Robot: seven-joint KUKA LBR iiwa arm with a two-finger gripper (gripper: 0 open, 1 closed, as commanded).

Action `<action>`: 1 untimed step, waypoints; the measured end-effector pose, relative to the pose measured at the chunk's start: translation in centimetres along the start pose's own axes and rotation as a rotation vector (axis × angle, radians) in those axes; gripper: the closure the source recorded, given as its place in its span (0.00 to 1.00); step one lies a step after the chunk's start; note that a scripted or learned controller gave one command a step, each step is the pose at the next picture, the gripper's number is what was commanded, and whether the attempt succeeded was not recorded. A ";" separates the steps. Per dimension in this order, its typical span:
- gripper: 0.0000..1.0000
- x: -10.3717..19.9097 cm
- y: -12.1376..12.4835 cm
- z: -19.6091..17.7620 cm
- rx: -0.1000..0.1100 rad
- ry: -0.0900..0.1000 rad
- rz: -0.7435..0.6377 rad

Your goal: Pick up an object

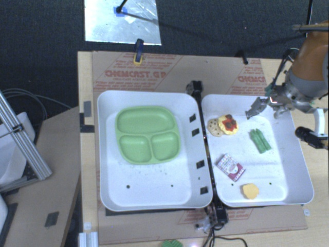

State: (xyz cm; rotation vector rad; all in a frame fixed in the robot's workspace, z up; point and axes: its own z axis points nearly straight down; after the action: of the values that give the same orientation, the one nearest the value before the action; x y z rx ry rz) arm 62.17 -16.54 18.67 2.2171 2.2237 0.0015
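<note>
a yellow piece (pixel 250 191) lies at the near edge of the right bin (pixel 298 181), with a red-and-white packet (pixel 230 167) just beyond it. further back are a green bundle (pixel 260 140), a cookie (pixel 214 127) and a red-and-yellow toy (pixel 227 124). the gripper (pixel 267 107) hovers over the bin's far rim, fingers spread, holding nothing. the left bin (pixel 110 189) holds a green divided plate (pixel 147 134).

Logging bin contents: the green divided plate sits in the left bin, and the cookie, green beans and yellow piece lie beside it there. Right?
Not quite. In the camera view the green divided plate sits in the left bin, but the cookie, green beans and yellow piece lie in the right bin.
</note>
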 end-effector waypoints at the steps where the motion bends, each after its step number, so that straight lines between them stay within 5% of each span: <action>1: 0.00 -4.3 -0.9 10.8 0.005 0.000 0.004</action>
State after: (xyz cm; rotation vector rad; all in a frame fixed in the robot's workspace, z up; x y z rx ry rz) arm 61.30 -20.87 7.90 2.2248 2.2214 -0.0046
